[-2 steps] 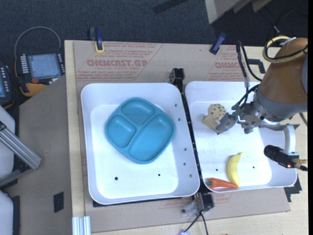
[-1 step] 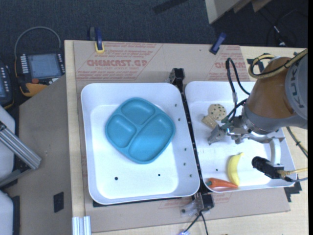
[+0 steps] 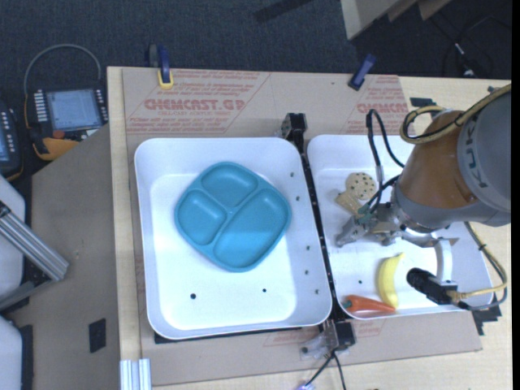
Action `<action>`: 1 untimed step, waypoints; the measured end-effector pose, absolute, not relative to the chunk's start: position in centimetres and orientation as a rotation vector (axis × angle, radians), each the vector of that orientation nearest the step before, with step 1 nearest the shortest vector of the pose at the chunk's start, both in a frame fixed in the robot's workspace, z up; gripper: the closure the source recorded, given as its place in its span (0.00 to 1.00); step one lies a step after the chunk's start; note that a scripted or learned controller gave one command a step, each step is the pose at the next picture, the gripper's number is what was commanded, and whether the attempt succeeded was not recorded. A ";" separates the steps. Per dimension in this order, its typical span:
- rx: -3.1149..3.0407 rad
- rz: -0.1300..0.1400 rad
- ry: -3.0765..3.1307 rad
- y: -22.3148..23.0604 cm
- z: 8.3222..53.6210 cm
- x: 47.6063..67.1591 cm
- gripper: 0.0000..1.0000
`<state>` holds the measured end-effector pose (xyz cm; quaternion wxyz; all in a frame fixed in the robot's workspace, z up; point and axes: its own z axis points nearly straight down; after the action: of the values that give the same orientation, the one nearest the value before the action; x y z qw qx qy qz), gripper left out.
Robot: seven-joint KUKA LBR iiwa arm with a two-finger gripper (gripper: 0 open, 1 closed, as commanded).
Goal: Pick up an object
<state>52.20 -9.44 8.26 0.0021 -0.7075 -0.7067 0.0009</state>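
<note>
hovering in the right bin (image 3: 455, 149), the hand (image 3: 356, 227) spreads beside a cookie (image 3: 359, 187).

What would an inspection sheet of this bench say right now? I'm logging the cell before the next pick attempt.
Surface: brown board bearing two white bins, left bin, right bin.
Job's things: blue divided plate in left bin; banana, carrot, tan perforated piece in right bin.
Clutter: nothing seen.
Gripper: gripper low in the right bin beside the tan piece.
Cables: black cable looping above the arm.
Surroundings: handheld pendant on the dark floor at left.
</note>
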 end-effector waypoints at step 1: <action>-2.223 -0.002 -2.221 -9.4 9.5 52.3 1.00</action>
<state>52.32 -9.41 9.47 -0.0002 -0.7074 -0.7068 -0.0007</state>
